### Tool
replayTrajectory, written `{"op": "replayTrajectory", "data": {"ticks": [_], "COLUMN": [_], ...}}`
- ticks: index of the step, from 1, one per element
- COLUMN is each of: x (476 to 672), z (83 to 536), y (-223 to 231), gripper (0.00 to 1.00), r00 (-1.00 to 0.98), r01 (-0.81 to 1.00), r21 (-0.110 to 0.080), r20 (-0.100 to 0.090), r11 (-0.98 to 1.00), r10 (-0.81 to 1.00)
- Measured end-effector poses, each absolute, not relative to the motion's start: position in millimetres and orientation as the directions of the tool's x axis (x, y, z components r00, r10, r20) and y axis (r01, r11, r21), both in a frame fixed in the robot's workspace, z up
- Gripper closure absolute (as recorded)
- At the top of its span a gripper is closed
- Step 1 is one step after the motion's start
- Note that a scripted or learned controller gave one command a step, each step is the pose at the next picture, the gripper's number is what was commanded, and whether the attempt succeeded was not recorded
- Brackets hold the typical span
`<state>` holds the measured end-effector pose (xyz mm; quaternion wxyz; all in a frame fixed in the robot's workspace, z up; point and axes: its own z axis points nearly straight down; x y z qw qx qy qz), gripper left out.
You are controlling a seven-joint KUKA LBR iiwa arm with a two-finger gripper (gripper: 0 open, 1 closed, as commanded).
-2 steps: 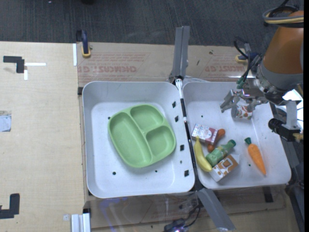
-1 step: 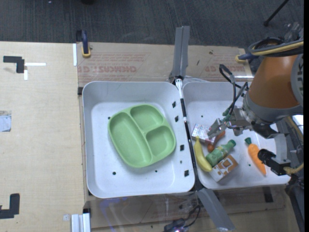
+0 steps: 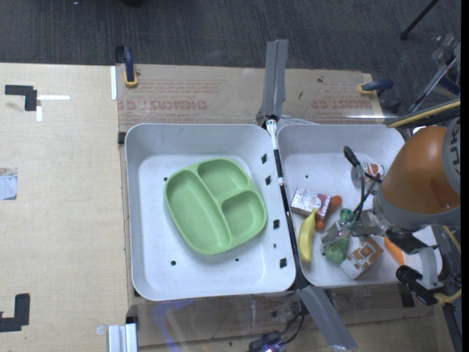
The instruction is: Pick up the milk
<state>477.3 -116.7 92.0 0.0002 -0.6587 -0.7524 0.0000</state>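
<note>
My arm [image 3: 429, 178] shows me a broad, rounded orange band above a grey wrist section. Black cables trail from it to the gripper [image 3: 350, 229], a dark metal assembly with silvery parts.

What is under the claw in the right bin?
Under the claw a green item and a small carton lie, beside the banana. Whatever sits beneath the arm's orange band is covered.

A robotics lab: clamped cardboard [image 3: 220, 94] on a plywood bench [image 3: 58, 196], tripod legs [image 3: 432, 9] behind.
</note>
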Motion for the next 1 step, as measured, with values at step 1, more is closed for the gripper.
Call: {"op": "replayTrajectory", "data": {"ticks": [1], "x": [477.9], "z": [188.9], "y": [-154.7], "gripper": [0.0], "r00": [-0.161], "r01": [0.987], "r21": [0.001], "r20": [-0.001], "r11": [0.161], "r10": [0.987]}}
